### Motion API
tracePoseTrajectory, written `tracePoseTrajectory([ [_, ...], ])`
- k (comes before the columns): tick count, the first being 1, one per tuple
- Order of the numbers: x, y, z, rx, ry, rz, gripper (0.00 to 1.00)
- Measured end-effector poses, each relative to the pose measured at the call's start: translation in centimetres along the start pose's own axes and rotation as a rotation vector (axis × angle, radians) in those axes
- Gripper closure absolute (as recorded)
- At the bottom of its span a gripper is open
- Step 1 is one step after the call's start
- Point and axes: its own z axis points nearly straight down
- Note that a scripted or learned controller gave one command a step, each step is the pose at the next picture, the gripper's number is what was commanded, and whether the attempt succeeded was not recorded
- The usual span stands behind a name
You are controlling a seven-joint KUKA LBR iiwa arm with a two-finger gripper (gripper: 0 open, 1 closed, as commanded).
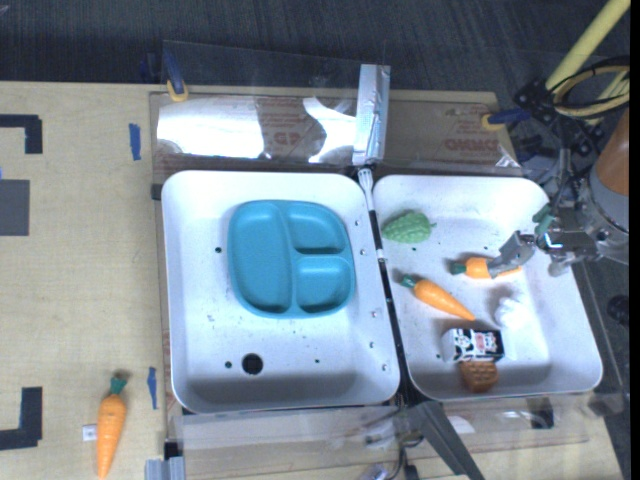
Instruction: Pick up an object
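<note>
Here the two-finger gripper (512, 251) sits in the right white bin (560, 363), its fingers closed around a small orange toy carrot (477, 266); a larger orange carrot (440, 296) lies at seven o'clock from it.

1 camera watches me from above the bench (60, 268), fixed and tilted, looking down at a slant. It sits far enough back to take in both bins whole: the left bin (190, 298) and the right bin (560, 368) side by side, mid-frame. My arm (600, 218) enters from the view's right edge.
</note>
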Motion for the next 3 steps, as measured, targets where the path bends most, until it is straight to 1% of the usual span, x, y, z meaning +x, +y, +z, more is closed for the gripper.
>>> tracePoseTrajectory([
  [1,1.6,4.6,12.4,0.004,0.001,-0.005,0.0],
  [2,5.1,4.4,7.0,-0.006,-0.001,0.084,0.0],
  [3,3.9,1.5,16.3,-0.003,-0.001,0.066,0.0],
])
